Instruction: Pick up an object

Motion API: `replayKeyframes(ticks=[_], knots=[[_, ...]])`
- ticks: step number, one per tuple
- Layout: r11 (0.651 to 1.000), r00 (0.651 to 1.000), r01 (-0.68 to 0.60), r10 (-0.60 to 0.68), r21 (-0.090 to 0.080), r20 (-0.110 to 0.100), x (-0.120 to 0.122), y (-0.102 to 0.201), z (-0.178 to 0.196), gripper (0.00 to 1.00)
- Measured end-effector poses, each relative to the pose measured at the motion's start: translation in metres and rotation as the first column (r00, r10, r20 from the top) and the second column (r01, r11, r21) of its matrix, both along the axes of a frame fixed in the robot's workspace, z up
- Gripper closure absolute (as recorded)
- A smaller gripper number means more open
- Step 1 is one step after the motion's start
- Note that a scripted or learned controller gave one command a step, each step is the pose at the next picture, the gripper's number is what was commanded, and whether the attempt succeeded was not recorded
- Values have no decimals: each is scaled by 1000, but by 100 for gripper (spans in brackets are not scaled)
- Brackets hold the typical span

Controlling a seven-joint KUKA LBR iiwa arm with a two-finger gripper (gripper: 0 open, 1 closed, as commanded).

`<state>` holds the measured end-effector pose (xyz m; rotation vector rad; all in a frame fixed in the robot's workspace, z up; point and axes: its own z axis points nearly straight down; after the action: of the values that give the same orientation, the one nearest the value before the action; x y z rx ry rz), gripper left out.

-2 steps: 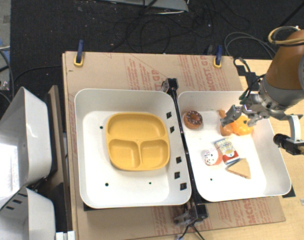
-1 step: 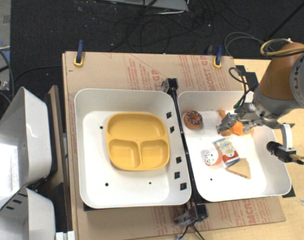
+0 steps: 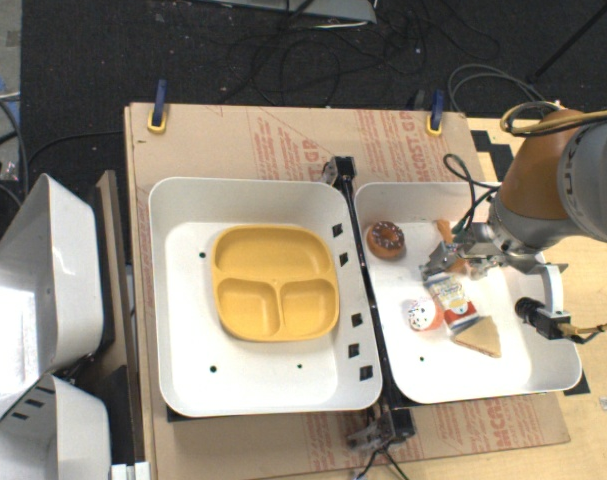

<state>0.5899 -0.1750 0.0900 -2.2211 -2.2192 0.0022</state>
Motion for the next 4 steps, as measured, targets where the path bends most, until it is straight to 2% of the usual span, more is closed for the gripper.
replayKeyframes(ticks=[1,3,4], knots=[[1000,1000,0,0,-1,4,1,0,13,100],[1000,1000,-4,4,-2,8,12,0,112,100],[1000,1000,-8,8,1,3,21,51,108,100]])
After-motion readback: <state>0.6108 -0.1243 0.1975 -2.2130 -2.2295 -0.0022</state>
